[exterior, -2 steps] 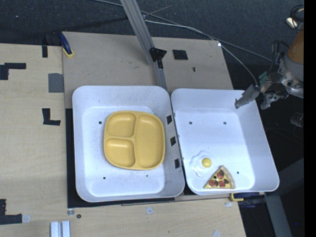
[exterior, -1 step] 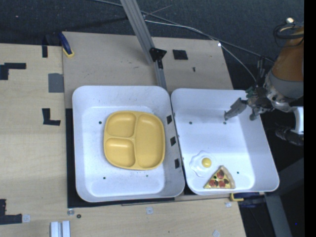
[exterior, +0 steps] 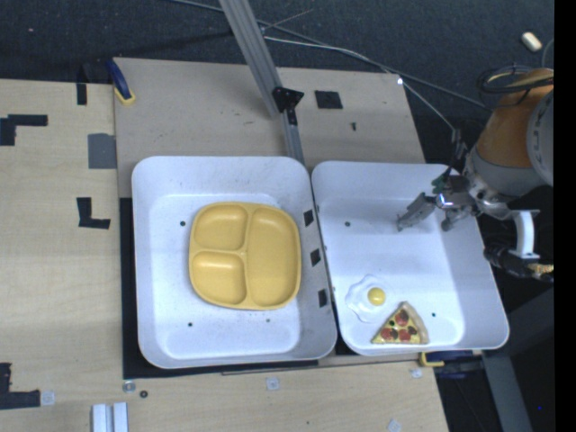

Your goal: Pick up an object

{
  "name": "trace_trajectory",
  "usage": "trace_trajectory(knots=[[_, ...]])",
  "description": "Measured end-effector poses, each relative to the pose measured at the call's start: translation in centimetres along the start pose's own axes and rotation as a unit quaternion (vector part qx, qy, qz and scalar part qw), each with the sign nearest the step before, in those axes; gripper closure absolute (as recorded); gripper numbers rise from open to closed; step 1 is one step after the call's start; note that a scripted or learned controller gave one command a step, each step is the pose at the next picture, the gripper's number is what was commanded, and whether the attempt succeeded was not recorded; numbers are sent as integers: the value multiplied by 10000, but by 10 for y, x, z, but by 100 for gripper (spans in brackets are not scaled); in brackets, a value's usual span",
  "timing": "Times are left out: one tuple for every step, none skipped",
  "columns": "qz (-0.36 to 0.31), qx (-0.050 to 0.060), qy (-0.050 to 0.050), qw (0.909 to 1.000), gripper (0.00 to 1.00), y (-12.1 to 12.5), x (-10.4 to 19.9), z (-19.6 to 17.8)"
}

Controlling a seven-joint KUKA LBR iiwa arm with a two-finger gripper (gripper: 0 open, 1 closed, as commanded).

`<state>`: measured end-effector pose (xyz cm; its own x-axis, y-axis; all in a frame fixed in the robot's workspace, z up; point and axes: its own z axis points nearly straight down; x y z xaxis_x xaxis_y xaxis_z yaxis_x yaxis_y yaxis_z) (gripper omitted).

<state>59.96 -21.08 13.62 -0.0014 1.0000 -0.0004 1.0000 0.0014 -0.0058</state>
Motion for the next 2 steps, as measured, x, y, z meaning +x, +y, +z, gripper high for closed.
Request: trace_trajectory(knots=[[-4, -31, -12, 10000, 0, 1, 1, 52], [-5, -50, -21, 10000, 100, 2, 0, 38]])
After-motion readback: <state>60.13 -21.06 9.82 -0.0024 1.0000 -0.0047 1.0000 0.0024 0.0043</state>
